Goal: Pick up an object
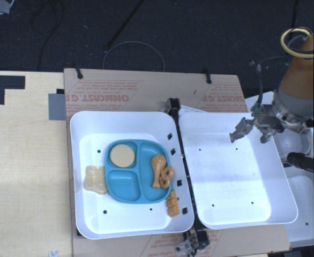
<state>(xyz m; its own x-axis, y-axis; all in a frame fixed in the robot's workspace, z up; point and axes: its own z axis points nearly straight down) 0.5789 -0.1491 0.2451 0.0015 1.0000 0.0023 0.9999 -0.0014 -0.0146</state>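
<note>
**Hovering pincer, nothing lifted yet**

Hanging over the right bin's [237, 197] far right corner, the pincer [252, 131] has its two fingers spread apart with nothing between them. Every candidate object lies in the left bin [87, 127]: a blue tray [130, 189], round cracker [121, 155], pretzel [161, 171], pale toast [95, 180]. The whole grasp remains undone.

fingers [252, 131] spread over right bin [275, 218] | blue tray [126, 189] in left bin [87, 218]

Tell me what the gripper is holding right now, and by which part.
Nothing. The gripper hangs open over the right bin, with nothing between its fingers.
</note>
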